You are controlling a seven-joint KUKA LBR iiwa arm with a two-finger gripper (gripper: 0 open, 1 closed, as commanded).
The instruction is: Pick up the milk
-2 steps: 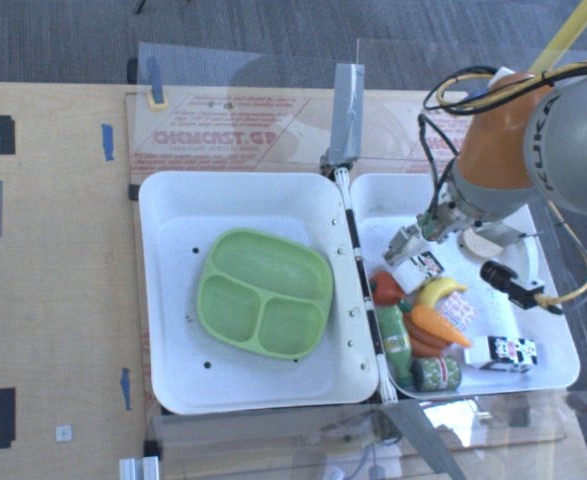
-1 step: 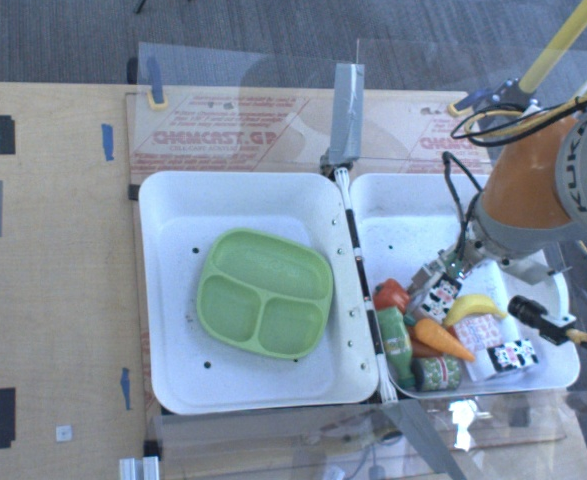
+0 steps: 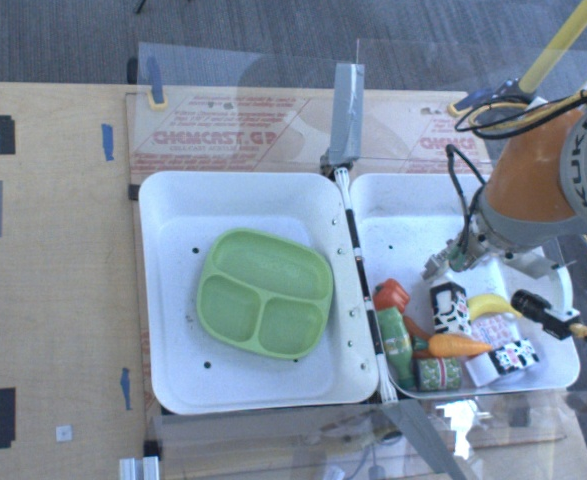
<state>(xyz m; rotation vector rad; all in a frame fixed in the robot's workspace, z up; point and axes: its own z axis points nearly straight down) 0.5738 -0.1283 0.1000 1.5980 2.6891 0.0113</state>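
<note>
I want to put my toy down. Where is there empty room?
The left white bin has bare floor round the green three-part plastic plate, widest at its far edge. The right white bin is bare at its far left corner; its near end is crowded with toy food.

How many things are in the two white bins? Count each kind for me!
Green plate: 1
Cow-spotted cartons: 2
Banana: 1
Carrot: 1
Green bottle with red cap: 1
Green can: 1
Total: 7
</note>
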